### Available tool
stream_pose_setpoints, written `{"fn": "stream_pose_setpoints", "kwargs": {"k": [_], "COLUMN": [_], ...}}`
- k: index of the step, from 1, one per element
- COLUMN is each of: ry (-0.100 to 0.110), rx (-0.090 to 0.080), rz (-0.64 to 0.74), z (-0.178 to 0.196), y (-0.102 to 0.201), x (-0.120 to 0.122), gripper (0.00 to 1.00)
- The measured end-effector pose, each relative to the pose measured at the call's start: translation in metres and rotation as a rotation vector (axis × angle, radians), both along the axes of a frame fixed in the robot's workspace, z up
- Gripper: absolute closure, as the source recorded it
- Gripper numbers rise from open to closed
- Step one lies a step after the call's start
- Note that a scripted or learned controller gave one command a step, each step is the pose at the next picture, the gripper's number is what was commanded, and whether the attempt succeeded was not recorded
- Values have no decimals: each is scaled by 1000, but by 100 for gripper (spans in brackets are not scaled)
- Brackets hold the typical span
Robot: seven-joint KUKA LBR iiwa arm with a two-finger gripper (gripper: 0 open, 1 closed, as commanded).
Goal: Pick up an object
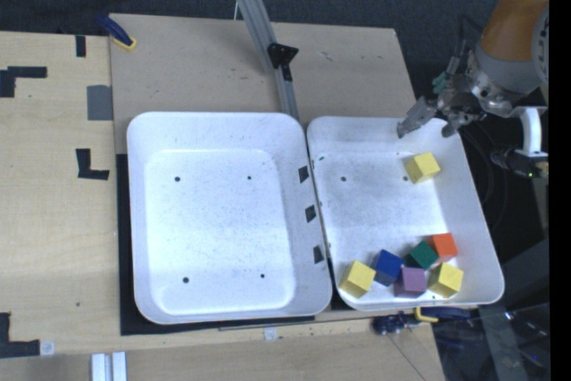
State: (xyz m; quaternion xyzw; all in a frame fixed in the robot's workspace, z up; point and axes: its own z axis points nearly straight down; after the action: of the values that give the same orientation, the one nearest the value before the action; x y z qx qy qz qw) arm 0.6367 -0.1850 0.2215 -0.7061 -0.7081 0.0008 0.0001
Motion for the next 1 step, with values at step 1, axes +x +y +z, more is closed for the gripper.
{"fn": "stream_pose_setpoints", "kwargs": {"k": [1], "ry": [1], "rx": [-1], "rz": [0], "z": [0], "y": [0], "x": [0], "gripper": [0]}}
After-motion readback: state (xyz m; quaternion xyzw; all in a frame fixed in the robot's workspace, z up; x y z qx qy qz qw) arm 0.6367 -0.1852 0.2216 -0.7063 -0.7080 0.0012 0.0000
